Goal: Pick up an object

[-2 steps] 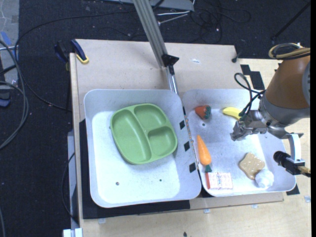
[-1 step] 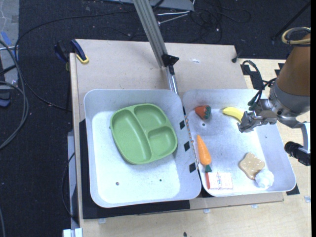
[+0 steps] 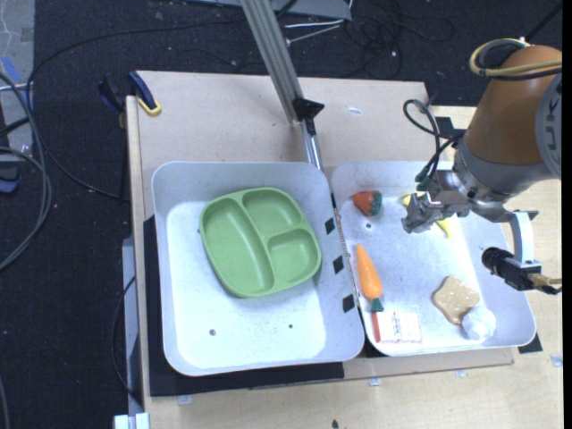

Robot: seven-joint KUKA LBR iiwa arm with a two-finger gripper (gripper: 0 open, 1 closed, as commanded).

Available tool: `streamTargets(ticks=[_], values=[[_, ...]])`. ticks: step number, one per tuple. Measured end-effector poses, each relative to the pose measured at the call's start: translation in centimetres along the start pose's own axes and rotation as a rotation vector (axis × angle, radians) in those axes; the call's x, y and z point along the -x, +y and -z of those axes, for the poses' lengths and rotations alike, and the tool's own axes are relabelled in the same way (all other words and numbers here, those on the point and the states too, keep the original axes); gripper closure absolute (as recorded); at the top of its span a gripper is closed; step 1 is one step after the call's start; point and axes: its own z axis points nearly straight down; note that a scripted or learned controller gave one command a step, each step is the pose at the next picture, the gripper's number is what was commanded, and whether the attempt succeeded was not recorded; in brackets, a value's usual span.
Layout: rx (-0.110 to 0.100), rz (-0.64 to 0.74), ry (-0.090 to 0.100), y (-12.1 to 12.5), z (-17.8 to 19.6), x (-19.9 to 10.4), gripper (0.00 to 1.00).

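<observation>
On the pale wooden tabletop (image 3: 223, 114) two shallow white plastic bins sit side by side, and the left bin (image 3: 179, 329) carries a green plastic plate (image 3: 260, 240) with three moulded compartments, lying flat in the bin's upper middle. Just right of that plate, across the seam where the bins meet, begins the right white bin (image 3: 420, 172), which holds the small things to pick from. Nearest the plate is an orange toy carrot with a green tip (image 3: 368, 273), lying lengthwise along the bin's left edge; up from the carrot lies a small red-and-green toy like a strawberry (image 3: 366, 203), and below the carrot a flat white card or packet with red print (image 3: 396, 326). Further right of the plate, a tan, bread-like toy piece (image 3: 455, 299) rests near the bin's lower right, touching a white, fluffy-looking lump (image 3: 478, 323) at the corner. The grey arm with its orange band reaches in from the right, its dark jaws (image 3: 420, 213) low over the upper part of the right bin — right of the strawberry, with a yellow object (image 3: 444, 227) showing just beside them. Whether the jaws are open or closed cannot be told — the wrist hides them — and nothing can be seen between them.
</observation>
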Motion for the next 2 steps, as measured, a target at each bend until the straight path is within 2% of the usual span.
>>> streamTargets(ticks=[1,2], values=[[-0.003,0.0,0.0,0.2,-0.8,-4.7,1.0],[-0.001,0.001,0.001,0.3,0.2,-9.8,1.0]])
